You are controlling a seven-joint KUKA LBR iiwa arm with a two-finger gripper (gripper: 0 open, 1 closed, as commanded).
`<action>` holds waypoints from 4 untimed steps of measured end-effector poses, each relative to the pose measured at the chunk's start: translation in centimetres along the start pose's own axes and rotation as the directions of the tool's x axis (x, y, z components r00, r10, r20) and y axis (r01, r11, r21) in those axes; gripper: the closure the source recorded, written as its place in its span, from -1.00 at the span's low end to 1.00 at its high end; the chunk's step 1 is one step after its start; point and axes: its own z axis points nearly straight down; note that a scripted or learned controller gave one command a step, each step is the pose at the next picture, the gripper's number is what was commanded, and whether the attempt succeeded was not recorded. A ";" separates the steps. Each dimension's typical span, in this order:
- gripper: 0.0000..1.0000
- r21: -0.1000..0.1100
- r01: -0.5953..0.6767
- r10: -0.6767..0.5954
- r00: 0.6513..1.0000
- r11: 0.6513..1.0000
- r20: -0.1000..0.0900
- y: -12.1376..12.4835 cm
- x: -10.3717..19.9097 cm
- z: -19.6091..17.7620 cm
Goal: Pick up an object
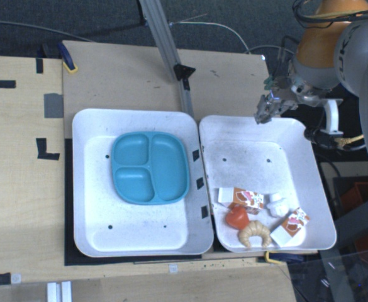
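My gripper [263,113] hangs over the far rim of the right bin [253,148], well apart from the objects. Nothing shows between its fingers. At the near end of that bin lie a red tomato-like piece [236,218], a tan croissant [255,233], a small red-and-white carton [247,199], a second red-and-white carton [292,224] and a small white piece [277,204]. They sit close together.
The left bin [95,168] holds a blue divided plate [150,167]. A grey metal rod [165,39] slants down from the top to the gap between the bins. The arm with its orange band [334,30] fills the upper right.
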 end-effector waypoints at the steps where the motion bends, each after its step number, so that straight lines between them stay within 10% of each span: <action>1: 1.00 0.000 0.001 -0.001 1.000 1.000 0.000 -1.6 6.2 0.1; 4: 1.00 0.001 0.001 -0.001 1.000 1.000 0.000 -5.7 20.5 -0.3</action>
